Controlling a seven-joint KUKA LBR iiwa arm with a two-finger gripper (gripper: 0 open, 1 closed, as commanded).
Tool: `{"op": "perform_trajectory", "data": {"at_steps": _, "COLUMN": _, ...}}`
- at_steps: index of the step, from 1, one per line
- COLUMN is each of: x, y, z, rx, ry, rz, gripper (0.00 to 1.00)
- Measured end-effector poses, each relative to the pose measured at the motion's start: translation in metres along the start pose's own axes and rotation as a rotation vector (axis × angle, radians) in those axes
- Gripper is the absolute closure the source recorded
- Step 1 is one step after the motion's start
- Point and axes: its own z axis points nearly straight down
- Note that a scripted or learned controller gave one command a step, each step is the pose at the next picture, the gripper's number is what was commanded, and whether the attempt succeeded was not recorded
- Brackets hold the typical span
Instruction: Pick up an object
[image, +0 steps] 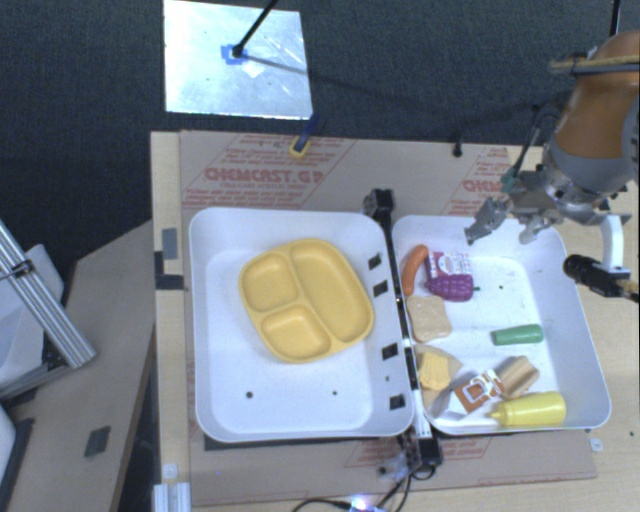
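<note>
My gripper (505, 228) hangs over the far edge of the right bin (585, 345), its two fingers spread open with nothing between them. Below it in that bin lie an orange sausage (413, 268), a purple bunch of grapes (451, 285) with a small packet, a slice of bread (430, 318) and a green cucumber (517, 335). Nearer the front edge are a yellow wedge (433, 371), an orange and white packet (477, 391), a brown roll (518, 372) and a yellow squeeze bottle (528, 408).
The left bin (230, 385) holds a yellow three-compartment tray (305, 298). A black divider (392, 300) runs between the bins. A shiny metal sheet (238, 58) lies on the dark floor behind the bench.
</note>
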Motion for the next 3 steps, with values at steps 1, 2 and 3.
{"op": "perform_trajectory", "data": {"at_steps": 1, "x": 0.000, "y": 0.002, "z": -0.007, "rx": -0.012, "ry": -0.001, "rz": -0.002, "gripper": 0.00}}
{"op": "perform_trajectory", "data": {"at_steps": 2, "x": 0.003, "y": 0.012, "z": 0.042, "rx": -0.008, "ry": -0.001, "rz": -0.005, "gripper": 0.00}}
{"op": "perform_trajectory", "data": {"at_steps": 3, "x": 0.005, "y": 0.008, "z": 0.103, "rx": -0.008, "ry": -0.001, "rz": -0.001, "gripper": 0.00}}
